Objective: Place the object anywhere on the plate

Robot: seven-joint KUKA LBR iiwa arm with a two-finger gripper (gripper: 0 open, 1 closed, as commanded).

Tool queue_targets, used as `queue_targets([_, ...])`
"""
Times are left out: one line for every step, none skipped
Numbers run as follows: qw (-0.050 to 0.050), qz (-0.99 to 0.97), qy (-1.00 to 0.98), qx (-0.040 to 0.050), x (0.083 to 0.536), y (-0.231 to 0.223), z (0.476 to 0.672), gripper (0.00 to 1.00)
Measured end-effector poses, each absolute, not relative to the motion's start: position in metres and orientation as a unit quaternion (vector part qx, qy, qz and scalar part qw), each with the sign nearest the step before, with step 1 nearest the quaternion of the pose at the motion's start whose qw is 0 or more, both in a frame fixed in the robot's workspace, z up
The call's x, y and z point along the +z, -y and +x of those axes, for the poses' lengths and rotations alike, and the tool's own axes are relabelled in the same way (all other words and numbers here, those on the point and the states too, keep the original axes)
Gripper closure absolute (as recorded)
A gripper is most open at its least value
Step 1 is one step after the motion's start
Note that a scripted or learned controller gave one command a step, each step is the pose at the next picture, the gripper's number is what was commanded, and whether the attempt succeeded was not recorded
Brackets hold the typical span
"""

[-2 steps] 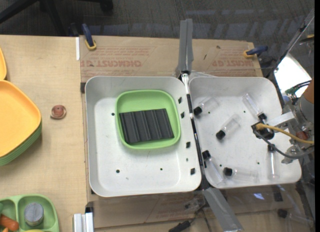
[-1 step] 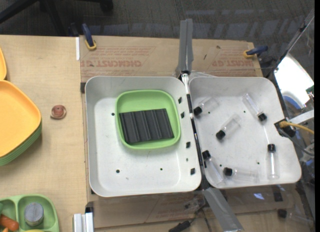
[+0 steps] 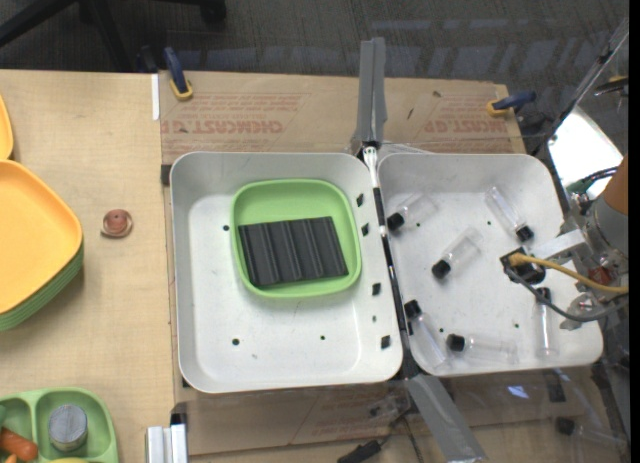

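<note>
A green square plate (image 3: 292, 192) rests in the left white bin (image 3: 200, 341). A dark grey ribbed rectangular pad (image 3: 297, 250) lies flat on the plate and covers most of its middle. My gripper (image 3: 547, 299) hangs low over the right side of the right bin (image 3: 470, 173), far from the plate. Clear vials with black caps lie scattered in that bin, one (image 3: 457, 253) near its middle and another (image 3: 472, 347) by its front wall. Nothing shows between the gripper's tips.
A stack of yellow plates (image 3: 35, 241) and a small red knob (image 3: 117, 221) sit on the bench to the left. A green compartment tray (image 3: 60, 421) is at the front left. Clamps (image 3: 178, 79) hold cardboard behind the bins.
</note>
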State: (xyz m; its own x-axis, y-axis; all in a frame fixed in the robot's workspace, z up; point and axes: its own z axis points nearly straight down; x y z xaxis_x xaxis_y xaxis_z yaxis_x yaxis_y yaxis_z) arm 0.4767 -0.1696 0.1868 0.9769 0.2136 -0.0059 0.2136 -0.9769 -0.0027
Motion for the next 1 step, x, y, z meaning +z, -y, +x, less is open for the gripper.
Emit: queue_targets([0.001, -0.995, 0.099, 0.0026, 0.2054, 0.2226, 0.4765, 0.0])
